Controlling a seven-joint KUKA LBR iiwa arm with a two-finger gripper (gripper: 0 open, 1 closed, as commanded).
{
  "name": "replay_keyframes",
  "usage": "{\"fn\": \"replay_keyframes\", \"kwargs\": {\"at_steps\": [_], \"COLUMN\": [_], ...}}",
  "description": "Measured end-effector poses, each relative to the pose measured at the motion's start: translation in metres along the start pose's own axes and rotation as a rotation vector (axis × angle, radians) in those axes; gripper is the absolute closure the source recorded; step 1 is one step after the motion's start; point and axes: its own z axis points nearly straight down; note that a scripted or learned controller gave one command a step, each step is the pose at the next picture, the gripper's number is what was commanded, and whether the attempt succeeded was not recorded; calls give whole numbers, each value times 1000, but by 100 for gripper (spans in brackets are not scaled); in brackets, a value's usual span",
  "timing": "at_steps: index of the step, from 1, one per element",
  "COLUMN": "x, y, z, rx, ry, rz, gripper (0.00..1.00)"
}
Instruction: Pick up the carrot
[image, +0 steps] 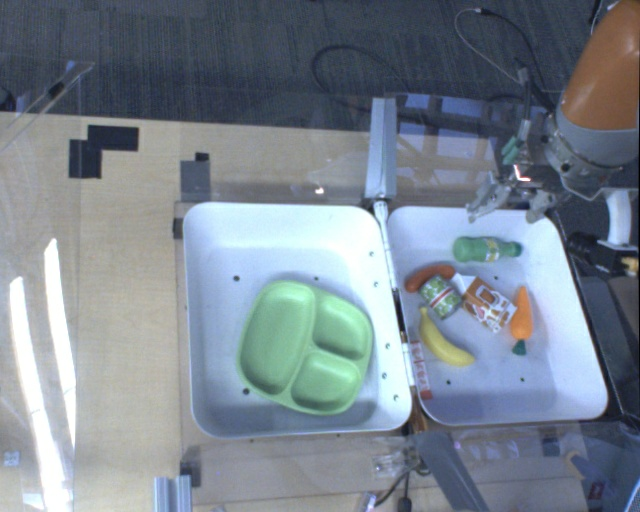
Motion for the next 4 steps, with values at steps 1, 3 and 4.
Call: {"fn": "replay_keyframes", "kwargs": {"at_steps": [1, 3, 4], "x": [-78, -101, -101], "y": [-70, -93, -81], "z": [48, 174, 175], "rx": [-2, -56, -41], "ry": [-2, -4, -1], "rz": [-164, 73, 220], "gripper": [0, 0, 0]}}
